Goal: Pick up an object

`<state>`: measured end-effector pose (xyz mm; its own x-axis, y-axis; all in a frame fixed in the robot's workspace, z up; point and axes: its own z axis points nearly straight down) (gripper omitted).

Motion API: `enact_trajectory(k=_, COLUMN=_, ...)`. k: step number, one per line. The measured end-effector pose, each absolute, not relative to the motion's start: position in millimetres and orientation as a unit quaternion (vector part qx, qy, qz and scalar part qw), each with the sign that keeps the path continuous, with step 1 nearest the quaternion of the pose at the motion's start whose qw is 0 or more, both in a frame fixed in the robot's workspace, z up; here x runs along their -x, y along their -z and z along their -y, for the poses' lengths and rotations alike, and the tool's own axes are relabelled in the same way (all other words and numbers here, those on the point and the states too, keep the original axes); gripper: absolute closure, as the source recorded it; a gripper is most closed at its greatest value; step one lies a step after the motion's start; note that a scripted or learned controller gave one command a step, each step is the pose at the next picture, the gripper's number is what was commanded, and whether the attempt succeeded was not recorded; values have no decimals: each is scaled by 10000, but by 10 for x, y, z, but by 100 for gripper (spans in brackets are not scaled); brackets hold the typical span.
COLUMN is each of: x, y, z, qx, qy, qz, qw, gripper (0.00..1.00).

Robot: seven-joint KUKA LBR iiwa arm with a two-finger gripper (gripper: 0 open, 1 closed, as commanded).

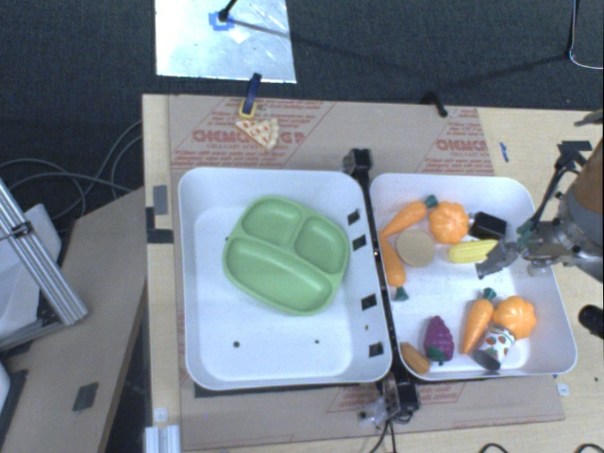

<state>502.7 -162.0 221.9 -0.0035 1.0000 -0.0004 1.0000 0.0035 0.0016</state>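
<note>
Yellow plastic corn cob (472,250) lies in the right white bin (543,206), just beside the pincer (494,261) (finger state: cannot tell). Judged light, rigid and slippery; grip across its middle. Nearby: orange toy pumpkin (448,221), beige disc (413,247).

The two shallow white bins (283,366) look like smooth, slightly glossy plastic. The green divided plate (286,253) is matt plastic. Printed brown cardboard (311,125) lies beneath them, and a shiny foil-like sheet (225,26) reflects light.
</note>
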Motion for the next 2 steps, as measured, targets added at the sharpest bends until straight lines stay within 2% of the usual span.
enact_trajectory(k=2, x=-4904, y=-1172, z=1599, qx=-7066, qy=4, qz=-7076, qw=-17, gripper=0)
